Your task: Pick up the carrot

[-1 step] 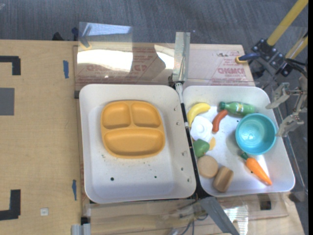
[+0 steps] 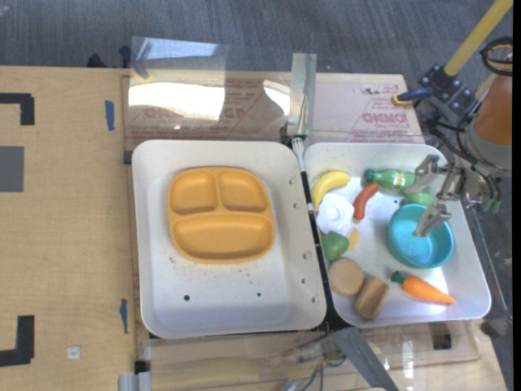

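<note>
Hovering at the right side of the frame, the pincer hung over the right bin, its two metal fingers spread wide apart with nothing between them. One fingertip sat near the green bottle, and the other reached down over the rim of the blue bowl. The grey arm, with its orange band, entered from the upper right corner.

The carrot lay in the lower right part of the right bin, just below the blue bowl, its green top pointing left and its orange tip pointing toward the bin's lower right corner. It was apart from the pincer, untouched.

Other items crowded the left half of that bin: a yellow banana near the top, a red sausage-like piece beside it, a white round object below the banana, a green piece under that, and a tan round piece next to a brown cylinder toward the bottom.

The left bin occupied the centre of the frame and held an orange divided plate with three compartments, set in its upper half. Brown cardboard covered the bench at the left of the frame.
</note>
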`<state>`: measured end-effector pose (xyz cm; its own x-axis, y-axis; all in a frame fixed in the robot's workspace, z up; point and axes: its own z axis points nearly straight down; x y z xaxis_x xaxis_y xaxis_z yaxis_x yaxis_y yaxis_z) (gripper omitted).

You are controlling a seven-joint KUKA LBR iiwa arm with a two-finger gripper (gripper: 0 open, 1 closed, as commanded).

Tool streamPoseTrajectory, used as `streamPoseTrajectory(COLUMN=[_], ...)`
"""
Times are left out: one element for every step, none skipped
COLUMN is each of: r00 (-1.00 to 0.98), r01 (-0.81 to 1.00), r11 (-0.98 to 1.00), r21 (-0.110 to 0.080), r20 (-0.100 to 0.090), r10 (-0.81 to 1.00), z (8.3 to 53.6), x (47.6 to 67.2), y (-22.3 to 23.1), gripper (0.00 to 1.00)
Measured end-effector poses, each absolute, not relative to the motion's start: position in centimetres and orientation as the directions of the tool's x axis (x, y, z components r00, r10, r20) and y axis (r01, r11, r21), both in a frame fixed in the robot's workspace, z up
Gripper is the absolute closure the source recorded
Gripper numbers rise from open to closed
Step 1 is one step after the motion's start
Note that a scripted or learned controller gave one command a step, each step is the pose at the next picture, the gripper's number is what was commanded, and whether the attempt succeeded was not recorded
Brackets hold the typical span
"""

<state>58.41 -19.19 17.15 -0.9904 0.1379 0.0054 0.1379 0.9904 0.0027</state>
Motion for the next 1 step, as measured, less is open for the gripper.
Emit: streamPoseTrajectory(r00=[-0.993], r01=[0.121], r11=[0.993], r21=[-0.002], r20=[-0.007], r10=[0.121], z=[21.07], x=[48.08], y=[-19.34], gripper=[0.0])
